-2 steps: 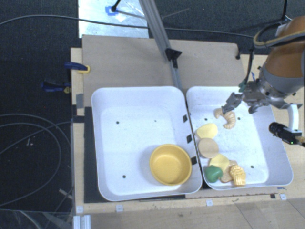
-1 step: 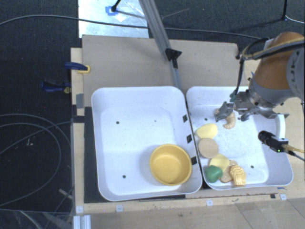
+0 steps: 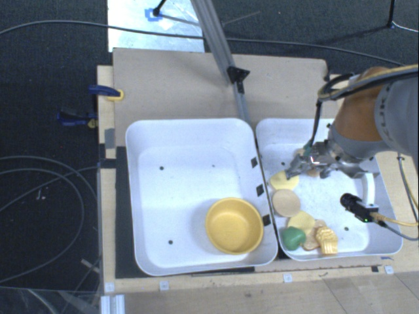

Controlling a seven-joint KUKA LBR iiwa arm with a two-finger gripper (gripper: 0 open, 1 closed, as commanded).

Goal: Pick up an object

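Below, tan bench (image 3: 275, 84), two white bins (image 3: 150, 142), dark carpet (image 3: 46, 57), fingers (image 3: 306, 167) state unclear.

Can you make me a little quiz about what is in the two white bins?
1. True or false: the yellow bowl sits in the left bin.
2. Which thing lies nearest the front edge of the right bin? A) the green piece B) the round tan disc C) the pale yellow piece
3. Fill the gap: the tool is over the ____ bin.

Key
1. True. The bowl is alone near the front right corner of the left bin.
2. A. The green piece lies at the front, beside a golden ridged piece.
3. Right. The arm reaches in over the right bin, with the tool above its back part.
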